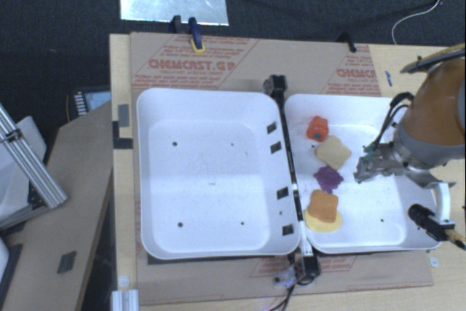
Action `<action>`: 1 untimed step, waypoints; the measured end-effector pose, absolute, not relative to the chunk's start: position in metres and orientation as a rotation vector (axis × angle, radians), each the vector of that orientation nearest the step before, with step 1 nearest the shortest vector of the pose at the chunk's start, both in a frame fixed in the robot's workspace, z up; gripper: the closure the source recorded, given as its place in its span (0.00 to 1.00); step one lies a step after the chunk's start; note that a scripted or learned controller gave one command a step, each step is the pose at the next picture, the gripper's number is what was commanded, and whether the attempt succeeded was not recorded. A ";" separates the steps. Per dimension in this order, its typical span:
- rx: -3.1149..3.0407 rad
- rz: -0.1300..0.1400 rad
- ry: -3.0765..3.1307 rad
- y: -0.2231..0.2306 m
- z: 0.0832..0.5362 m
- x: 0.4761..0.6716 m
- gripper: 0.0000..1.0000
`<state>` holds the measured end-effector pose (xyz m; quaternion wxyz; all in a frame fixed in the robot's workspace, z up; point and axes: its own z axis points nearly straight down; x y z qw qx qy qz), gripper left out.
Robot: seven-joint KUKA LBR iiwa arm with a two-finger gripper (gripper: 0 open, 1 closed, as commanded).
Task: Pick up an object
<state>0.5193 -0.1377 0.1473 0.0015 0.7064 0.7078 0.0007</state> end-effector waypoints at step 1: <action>2.207 0.010 2.229 -0.068 0.235 0.507 1.00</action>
